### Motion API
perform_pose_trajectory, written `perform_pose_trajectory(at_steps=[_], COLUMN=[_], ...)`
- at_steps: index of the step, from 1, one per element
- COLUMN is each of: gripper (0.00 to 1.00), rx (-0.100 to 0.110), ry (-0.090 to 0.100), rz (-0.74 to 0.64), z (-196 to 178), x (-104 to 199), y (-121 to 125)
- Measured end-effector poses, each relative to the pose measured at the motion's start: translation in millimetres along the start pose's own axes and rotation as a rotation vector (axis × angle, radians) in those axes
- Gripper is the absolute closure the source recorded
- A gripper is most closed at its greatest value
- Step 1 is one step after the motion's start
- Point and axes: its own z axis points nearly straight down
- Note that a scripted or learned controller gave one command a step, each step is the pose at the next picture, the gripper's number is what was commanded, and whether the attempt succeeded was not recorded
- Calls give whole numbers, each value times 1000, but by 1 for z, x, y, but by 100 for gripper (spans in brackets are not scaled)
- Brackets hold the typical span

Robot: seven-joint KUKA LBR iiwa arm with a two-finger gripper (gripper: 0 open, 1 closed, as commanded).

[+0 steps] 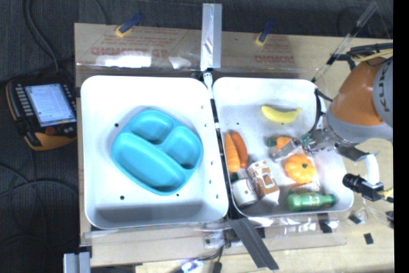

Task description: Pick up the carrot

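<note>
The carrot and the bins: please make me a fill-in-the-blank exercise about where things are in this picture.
1. The carrot lies in the ____ bin, against its left wall.
2. The blue divided tray sits in the ____ bin.
3. The banana is ____ in colour.
4. The green bottle lies near the right bin's ____ edge.

Missing words: right; left; yellow; bottom

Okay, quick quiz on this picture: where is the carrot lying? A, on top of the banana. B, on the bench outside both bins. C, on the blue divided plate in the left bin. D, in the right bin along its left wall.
D: the carrot lies in the right bin, lengthwise against its left wall, apart from the banana and the blue divided plate in the other bin.
</note>
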Motion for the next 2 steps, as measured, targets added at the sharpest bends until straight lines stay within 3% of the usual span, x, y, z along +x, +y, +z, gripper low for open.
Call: perform_pose_trajectory(at_steps=[1,2], gripper=[0,100], rx=[-3,-7], ry=[-7,-5], rz=[-301,-301], z=[0,-10], x=[-1,1], y=[41,43])
